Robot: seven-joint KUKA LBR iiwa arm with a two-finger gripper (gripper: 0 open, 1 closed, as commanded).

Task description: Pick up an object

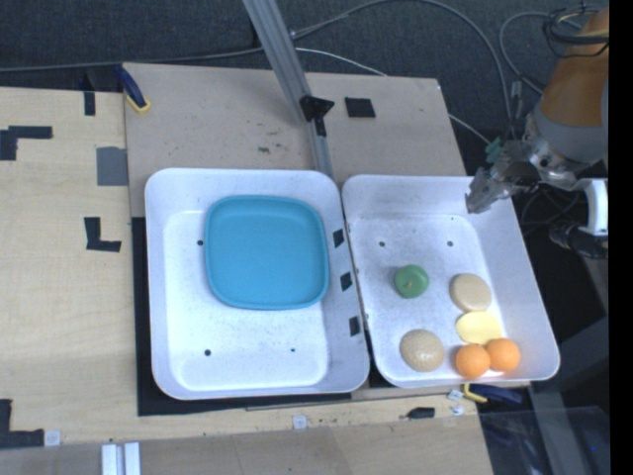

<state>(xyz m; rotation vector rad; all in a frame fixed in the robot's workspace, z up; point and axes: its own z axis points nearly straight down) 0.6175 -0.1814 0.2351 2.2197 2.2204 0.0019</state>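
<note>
My gripper (487, 192) hangs over the far right rim of the right-hand shallow white plastic bin (396, 202), at about two o'clock from the bin's middle. I have nothing in hold; how far I stand open I cannot tell from here.

Nearest the camera, along the bin's bottom edge, lie a speckled beige round lump (422, 349) and two small orange balls (473, 360) touching each other at five o'clock. Just beyond them sits a pale yellow soft piece (479, 327), then a cream oval bun-like piece (470, 291), the three kinds crowded together.

The small round green object (411, 281) lies apart near the bin's centre, at seven o'clock from me. I judge it the best pick: clear space all round, so I can descend straight and close across it without nudging neighbours.

Farther left, at nine o'clock, the square blue plastic plate (266, 251) rests in the left-hand white bin (168, 295). A slanted grey metal bar (287, 57) crosses at eleven o'clock, well clear.
</note>
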